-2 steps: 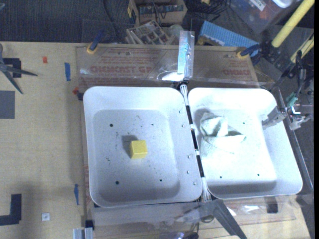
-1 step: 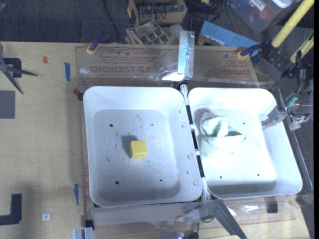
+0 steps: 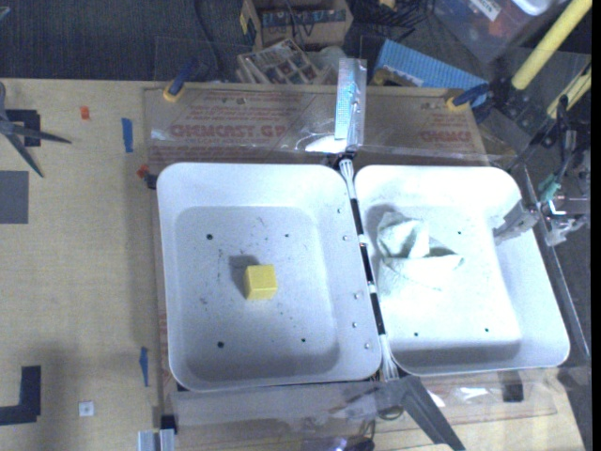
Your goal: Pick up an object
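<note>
A small yellow cube (image 3: 261, 281) rests on the floor of the left bin (image 3: 188, 205), slightly left of its middle. A crumpled white cloth-like object (image 3: 413, 248) lies in the left half of the right bin (image 3: 488, 336), close to the divider between the bins. My gripper (image 3: 537, 212) shows as a grey and dark metal shape at the right bin's right rim, well to the right of the white object and far from the cube. Nothing is visibly held in it.
The bins sit side by side on a wooden bench (image 3: 75, 280). Clear plastic sheeting (image 3: 282, 125) and a shiny upright strip (image 3: 350, 101) lie behind them. Boxes and cables crowd the far edge, and a yellow bar (image 3: 554, 31) slants at top right.
</note>
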Available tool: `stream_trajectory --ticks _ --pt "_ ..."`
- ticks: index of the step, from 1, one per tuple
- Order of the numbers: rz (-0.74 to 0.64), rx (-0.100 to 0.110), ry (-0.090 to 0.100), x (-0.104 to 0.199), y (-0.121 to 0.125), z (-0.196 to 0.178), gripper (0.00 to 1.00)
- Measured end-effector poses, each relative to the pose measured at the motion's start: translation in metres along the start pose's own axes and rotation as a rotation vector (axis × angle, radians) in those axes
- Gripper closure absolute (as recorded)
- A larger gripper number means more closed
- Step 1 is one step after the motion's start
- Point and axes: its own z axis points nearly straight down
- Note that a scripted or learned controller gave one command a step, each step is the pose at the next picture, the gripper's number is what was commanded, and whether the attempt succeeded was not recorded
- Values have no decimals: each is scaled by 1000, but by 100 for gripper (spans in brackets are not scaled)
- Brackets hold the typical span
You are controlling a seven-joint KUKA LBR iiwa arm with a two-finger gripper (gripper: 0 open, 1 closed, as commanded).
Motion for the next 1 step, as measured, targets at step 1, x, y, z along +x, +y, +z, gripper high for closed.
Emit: stream_trajectory --ticks 1 --pt "0 0 0 0 0 0 0"
